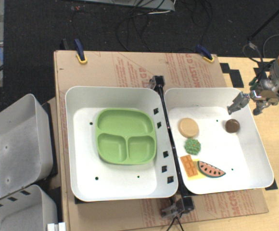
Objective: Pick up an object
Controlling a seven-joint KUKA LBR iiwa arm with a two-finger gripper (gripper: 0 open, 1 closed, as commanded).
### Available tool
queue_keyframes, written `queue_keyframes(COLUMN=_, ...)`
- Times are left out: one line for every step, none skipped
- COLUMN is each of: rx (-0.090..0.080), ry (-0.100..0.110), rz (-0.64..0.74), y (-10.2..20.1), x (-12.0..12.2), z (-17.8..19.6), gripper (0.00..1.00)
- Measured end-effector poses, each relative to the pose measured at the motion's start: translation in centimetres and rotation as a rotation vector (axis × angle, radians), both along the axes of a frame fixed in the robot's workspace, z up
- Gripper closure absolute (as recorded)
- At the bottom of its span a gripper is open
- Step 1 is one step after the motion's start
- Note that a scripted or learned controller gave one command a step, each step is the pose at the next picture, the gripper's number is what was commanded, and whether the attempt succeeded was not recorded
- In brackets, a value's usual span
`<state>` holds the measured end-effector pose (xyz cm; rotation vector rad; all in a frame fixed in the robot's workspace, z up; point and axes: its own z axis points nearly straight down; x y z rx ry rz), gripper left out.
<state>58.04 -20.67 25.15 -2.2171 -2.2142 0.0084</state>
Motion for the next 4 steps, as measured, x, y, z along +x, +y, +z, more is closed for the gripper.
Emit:
queue_keyframes(rx=-0.003, ry=-0.010, rz=0.003, y=0.0, x=0.2, z=0.5, gripper=0.00)
queue_keyframes(rx=0.000, ry=-0.003, rz=-0.001, y=0.0, x=-0.6, z=-5.6, gripper=0.00)
queue_keyframes(rx=-0.001, ry=-0.003, rz=-0.001, y=-0.7, x=-1.3, z=-11.3, gripper=0.00)
queue_keyframes(rx=-0.001, ry=-0.005, rz=0.000, y=-0.6, x=-1.4, z=-16.2, gripper=0.00)
